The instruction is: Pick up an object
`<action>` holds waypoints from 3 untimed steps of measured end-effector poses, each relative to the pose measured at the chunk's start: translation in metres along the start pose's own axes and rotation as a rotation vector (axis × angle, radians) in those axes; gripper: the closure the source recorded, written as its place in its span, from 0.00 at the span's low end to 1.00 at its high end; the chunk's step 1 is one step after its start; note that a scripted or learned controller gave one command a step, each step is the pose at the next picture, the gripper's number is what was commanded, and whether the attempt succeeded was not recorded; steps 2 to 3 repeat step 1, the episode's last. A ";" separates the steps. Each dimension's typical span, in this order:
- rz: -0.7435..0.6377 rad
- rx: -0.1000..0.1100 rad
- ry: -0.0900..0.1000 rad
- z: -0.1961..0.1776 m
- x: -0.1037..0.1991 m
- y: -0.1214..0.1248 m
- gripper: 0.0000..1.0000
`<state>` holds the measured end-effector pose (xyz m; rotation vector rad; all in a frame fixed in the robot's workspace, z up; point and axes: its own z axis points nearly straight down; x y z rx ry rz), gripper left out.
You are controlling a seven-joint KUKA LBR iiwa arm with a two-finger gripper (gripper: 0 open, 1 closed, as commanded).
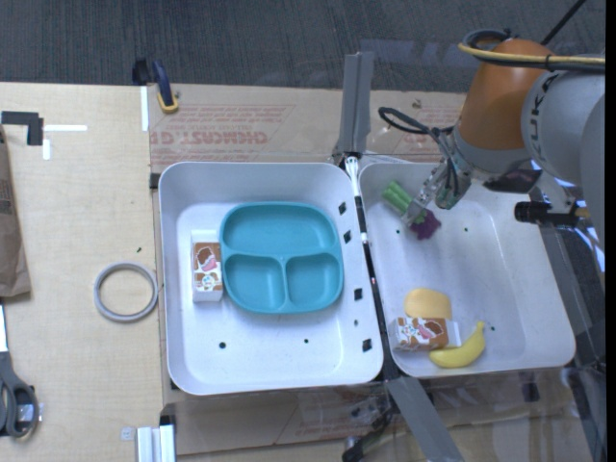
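Observation:
My gripper [430, 200] is low in the back left part of the right bin [520, 258]. It sits right over a small green piece [395, 197] and a purple piece [425, 225], which lie together, and it hides part of them. At the bin's front lie a yellow banana [459, 350], a small printed carton [422, 332] and a yellow-orange round item [427, 303]. The view does not show whether anything is in the gripper's grasp.
The left bin [192, 345] bears a teal divided plate [282, 257] and a second small carton [206, 269] at its left. A grey tape ring [126, 291] and scissors [13, 408] lie on the bench to the left. A metal divider post [353, 104] stands between the bins.

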<state>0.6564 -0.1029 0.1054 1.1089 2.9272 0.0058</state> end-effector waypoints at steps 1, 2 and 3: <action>0.000 0.006 0.006 -0.087 0.014 0.005 1.00; 0.000 0.006 0.006 -0.087 0.014 0.005 1.00; 0.000 0.006 0.006 -0.087 0.014 0.005 1.00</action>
